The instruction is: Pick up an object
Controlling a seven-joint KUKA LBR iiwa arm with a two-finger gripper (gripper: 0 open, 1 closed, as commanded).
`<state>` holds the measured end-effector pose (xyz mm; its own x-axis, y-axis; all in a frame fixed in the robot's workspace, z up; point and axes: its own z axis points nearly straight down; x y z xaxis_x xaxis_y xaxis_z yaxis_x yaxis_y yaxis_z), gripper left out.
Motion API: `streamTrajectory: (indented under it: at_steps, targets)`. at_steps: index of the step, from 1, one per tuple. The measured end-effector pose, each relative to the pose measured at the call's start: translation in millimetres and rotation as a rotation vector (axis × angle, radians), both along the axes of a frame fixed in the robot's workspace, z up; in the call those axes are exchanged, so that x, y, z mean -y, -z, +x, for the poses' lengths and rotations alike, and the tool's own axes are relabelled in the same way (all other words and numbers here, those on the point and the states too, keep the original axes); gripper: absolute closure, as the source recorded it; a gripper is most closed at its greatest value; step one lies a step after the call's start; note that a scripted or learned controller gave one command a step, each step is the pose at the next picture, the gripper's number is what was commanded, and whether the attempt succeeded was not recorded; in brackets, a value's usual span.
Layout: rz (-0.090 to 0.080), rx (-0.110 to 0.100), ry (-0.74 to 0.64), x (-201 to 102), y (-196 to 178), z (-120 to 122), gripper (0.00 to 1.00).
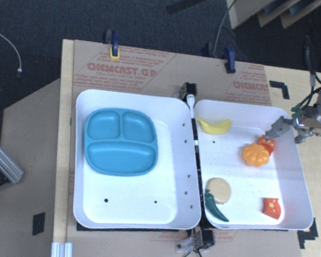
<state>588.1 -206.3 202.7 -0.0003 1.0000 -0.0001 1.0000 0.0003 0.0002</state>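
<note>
Gripper at top-right of right bin, finger tip low, just above small red piece. Cannot tell open or shut; nothing seen held. Orange fruit touches red piece, down-left of gripper, roundish, no clear long axis. Banana well left of fruit, lying left-right. Judgement: nearest target is red piece/fruit; short drop down-left.

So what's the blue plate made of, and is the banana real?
The blue divided plate looks like moulded plastic: one even colour, smooth rounded compartments, soft sheen. The banana is probably a plastic toy too, judging by its flat uniform yellow and lack of spots, though it is small in this view, so I can't be sure.
</note>
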Motion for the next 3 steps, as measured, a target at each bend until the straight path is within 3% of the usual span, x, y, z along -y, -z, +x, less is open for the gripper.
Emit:
streamTrajectory:
  at_steps: [2, 3]
  targets:
    - [0.002, -0.006, 0.000, -2.5, 114.7, 5.2, 0.00]
    - [-0.001, 0.002, -0.001, -1.7, 100.0, 7.2, 1.00]
